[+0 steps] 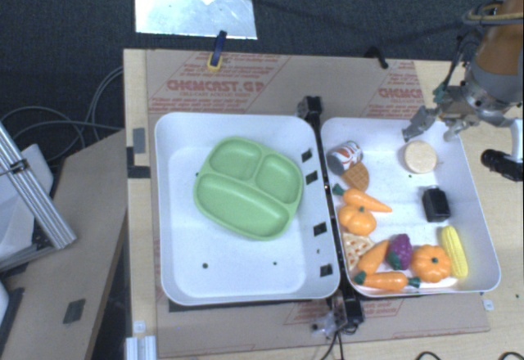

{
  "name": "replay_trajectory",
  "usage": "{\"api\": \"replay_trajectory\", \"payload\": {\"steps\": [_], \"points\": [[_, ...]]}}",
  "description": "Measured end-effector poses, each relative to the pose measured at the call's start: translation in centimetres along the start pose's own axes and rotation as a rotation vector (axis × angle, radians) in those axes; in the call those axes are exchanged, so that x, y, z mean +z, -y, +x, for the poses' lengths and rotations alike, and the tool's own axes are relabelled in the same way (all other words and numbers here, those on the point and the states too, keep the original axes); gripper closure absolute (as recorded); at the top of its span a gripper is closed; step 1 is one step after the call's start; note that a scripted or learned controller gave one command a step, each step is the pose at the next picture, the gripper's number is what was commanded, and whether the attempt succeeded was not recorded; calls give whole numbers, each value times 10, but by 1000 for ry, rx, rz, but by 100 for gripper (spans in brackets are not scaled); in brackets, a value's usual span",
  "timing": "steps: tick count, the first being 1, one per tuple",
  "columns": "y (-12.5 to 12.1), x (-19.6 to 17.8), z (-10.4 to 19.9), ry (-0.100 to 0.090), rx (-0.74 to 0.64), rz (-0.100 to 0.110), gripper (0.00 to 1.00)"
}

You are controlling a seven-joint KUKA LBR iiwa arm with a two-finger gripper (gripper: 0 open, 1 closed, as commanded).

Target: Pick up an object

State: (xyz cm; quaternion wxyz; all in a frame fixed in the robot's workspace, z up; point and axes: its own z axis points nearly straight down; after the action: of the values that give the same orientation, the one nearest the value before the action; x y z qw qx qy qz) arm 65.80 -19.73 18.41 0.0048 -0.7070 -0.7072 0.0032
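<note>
Two shallow white plastic bins are set side by side on a cardboard-covered tabletop. In the left bin a smooth, matte green divided plate with three rounded compartments is laid flat, a bit tilted in plan.

The right bin is packed with glossy plastic toy food. A pale round disc, like a cracker or biscuit, is seen near the back, well apart from the pile. A small boxy black block is parked just below it. Along the left and front edges are clustered a red-and-white can shape, a waffle-textured cone, tapered orange carrots, a lumpy purple piece, a ribbed orange pumpkin and a bumpy yellow corn cob.

The pincer is held at the back rim of the right bin, just above the pale disc, its two grey metal fingers spread apart with nothing gripped between them.
</note>
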Motion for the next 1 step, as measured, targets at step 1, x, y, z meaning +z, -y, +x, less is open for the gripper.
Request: {"api": "replay_trajectory", "payload": {"steps": [1], "points": [[-3, -9, 0, 3, -3, -14, 0]]}}
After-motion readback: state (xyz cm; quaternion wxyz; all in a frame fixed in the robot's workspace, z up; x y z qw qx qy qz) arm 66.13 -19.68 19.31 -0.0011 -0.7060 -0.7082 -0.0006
